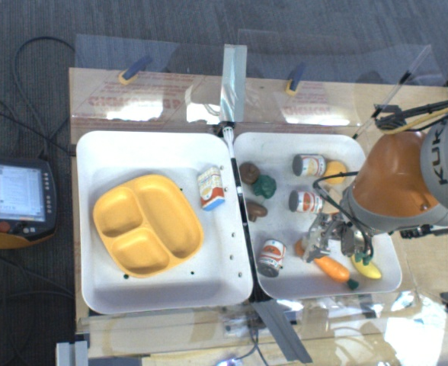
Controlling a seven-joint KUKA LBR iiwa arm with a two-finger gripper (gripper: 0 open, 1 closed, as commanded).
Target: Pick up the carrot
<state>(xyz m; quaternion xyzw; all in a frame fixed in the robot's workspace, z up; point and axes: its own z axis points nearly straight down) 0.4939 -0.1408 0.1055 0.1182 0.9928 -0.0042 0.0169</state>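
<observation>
The carrot (332, 269), orange with a green stem end pointing right, lies near the front edge of the right bin (300, 290). My gripper (324, 239) hangs just above and behind the carrot's left end, under the orange band of the arm (392, 178). I see nothing held in it. A small red-orange piece (301, 246) lies just left of the gripper.
A yellow banana (366, 268) lies right of the carrot. Three cans (272, 255) (306, 201) (309, 165), a green item (266, 186) and two brown items (248, 173) share the right bin. The left bin holds a yellow divided plate (146, 223) and a small carton (211, 187).
</observation>
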